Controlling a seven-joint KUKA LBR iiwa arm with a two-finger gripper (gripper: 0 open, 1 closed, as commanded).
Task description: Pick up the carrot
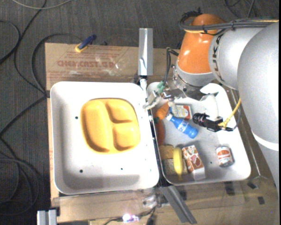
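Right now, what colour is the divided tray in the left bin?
Yellow-orange; the tray shows in the camera view.

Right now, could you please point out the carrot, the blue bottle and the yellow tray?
carrot (160,131): camera view, mid-body.
blue bottle (184,126): camera view, middle of its body.
yellow tray (99,125): camera view, floor of its left compartment.

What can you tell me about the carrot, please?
The carrot is an orange, tapering piece, plastic-looking, lying lengthwise along the left wall of the right bin. Its upper end sits under the gripper; whether it is gripped is unclear. The blue bottle lies close beside it.
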